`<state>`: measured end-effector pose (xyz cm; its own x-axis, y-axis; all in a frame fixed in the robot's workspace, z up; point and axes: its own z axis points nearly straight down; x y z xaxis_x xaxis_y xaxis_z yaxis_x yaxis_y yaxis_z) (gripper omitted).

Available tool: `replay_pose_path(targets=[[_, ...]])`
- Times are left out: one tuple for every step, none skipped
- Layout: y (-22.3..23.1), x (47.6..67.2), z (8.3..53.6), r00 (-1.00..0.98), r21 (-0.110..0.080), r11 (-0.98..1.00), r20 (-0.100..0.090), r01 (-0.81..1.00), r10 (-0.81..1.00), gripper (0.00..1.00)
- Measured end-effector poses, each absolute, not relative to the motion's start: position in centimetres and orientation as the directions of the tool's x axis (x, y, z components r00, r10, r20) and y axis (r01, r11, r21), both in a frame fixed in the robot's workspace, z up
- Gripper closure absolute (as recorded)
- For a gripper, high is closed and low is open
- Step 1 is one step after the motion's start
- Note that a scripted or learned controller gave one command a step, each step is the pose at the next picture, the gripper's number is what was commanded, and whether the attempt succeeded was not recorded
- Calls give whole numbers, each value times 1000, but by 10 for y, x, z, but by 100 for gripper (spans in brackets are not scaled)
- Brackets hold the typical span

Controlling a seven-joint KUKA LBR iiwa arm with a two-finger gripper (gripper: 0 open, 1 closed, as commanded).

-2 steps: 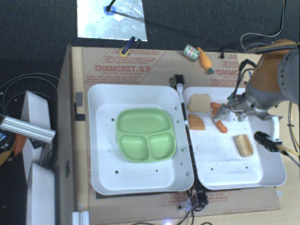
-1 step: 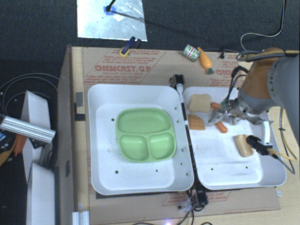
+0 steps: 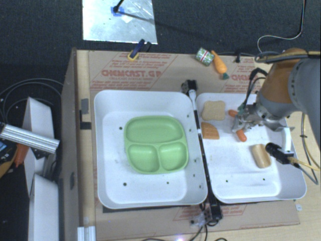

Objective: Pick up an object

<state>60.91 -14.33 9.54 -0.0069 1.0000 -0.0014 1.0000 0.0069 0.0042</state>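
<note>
Your hand [image 3: 243,126] hovers over the right bin [image 3: 251,185], beside an orange carrot piece [image 3: 242,135]; its grip cannot be told. Open floor lies below.

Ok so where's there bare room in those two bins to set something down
The right bin has bare floor along its near side, in front of the bread roll. Its far half is crowded: toast slice, orange wedge, small carrot pieces and the gripper. In the left bin, the green divided plate fills the middle, leaving bare strips round it.
</note>
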Motion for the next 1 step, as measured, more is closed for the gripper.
replay_pose_path(targets=[[-36,623,186,-6,5,6,2,1000,1000,100]])
